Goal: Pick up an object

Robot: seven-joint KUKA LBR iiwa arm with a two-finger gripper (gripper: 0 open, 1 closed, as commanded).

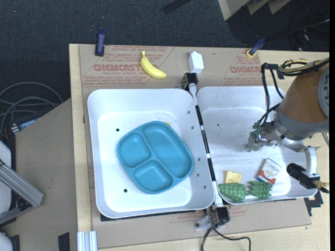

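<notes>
Objects for picking lie at the near edge of the right bin point(230, 103): two knobbly green soft items point(245, 190), a small yellow block point(233, 177) and a printed white packet point(269, 171), at about 5 o'clock in the view. None is lifted; the pick is judged not yet made. End effector point(260, 139) hangs low over bare bin floor at 3 o'clock, nothing visibly between it; its state cannot be told. Left bin point(104, 103) holds a glossy blue three-compartment plate point(153, 156). On the far surface point(120, 61), at 12 o'clock, rests a smooth curved banana point(151, 67).
</notes>
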